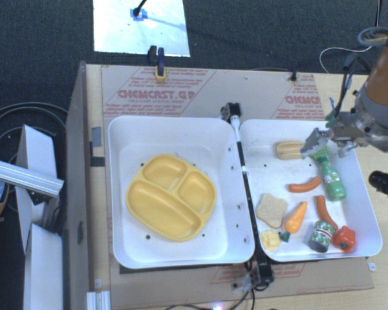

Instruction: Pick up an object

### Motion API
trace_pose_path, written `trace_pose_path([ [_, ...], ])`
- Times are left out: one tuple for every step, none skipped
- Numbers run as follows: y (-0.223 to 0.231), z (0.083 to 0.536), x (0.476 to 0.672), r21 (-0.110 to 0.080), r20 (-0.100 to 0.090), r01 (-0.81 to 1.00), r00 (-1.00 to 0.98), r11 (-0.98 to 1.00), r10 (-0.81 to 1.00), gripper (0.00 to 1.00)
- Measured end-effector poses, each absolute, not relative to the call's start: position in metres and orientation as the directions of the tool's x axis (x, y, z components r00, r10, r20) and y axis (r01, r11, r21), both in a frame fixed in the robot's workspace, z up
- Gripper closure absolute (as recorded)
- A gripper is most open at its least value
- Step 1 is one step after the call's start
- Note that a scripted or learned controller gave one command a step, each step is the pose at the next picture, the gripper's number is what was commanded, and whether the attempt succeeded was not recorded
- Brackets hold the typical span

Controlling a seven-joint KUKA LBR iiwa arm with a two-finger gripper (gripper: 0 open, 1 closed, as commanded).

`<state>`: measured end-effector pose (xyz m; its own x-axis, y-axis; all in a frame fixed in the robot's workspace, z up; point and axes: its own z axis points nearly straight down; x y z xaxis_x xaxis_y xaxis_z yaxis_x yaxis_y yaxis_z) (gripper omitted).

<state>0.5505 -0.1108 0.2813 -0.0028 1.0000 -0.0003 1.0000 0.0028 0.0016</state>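
The gripper is hung low over the far end of the right bin, right at the top of the green bottle; whether anything is clamped can't be told from here. A slip is likely, since the bottle is round and lying down. The bread roll sits just left, and a sausage is crowded against the bottle, so either could get bumped

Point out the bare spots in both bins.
Left bin: only a strip around the yellow plate. Right bin: bare floor between bread roll and toast slice; its front right is crowded with toys.
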Motion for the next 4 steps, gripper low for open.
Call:
trace_pose_path([
  [-0.130, 0.135, 0.537, -0.002, 0.001, 1.000, 0.000, 0.000, 1.000, 0.00],
  [-0.129, 0.088, 0.495, 0.009, -0.001, 1.000, -0.001, 0.001, 1.000, 0.00],
  [-0.128, 0.098, 0.496, 0.012, 0.002, 1.000, -0.003, 0.003, 1.000, 1.00],
  [-0.047, 0.208, 0.560, 0.006, 0.001, 1.000, -0.005, 0.005, 1.000, 1.00],
])
